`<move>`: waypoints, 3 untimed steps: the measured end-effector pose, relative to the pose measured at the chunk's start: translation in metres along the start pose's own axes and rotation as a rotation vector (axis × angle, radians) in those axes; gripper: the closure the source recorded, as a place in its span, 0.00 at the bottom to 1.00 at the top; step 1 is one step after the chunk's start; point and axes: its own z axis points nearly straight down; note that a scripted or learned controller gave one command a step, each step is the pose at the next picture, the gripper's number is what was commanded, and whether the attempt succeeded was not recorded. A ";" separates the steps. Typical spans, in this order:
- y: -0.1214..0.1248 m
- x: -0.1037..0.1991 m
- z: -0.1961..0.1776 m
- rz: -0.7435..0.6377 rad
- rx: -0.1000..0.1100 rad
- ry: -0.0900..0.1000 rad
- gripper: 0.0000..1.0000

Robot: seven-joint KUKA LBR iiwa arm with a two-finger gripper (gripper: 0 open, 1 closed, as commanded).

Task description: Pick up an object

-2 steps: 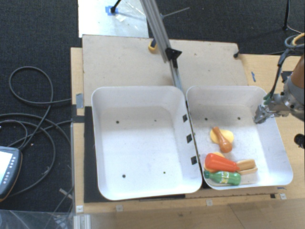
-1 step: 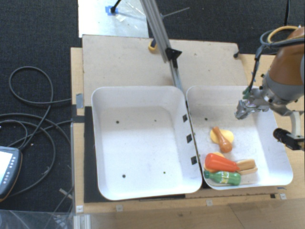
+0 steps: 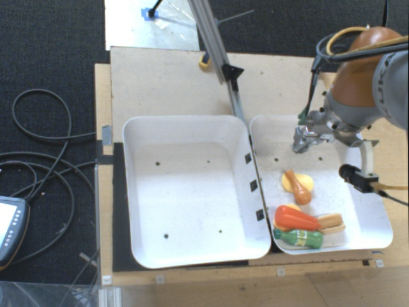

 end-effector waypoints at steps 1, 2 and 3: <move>0.019 0.040 -0.005 0.001 0.000 -0.001 1.00; 0.042 0.099 -0.008 -0.001 -0.001 0.000 1.00; 0.070 0.148 -0.026 0.000 -0.003 0.001 1.00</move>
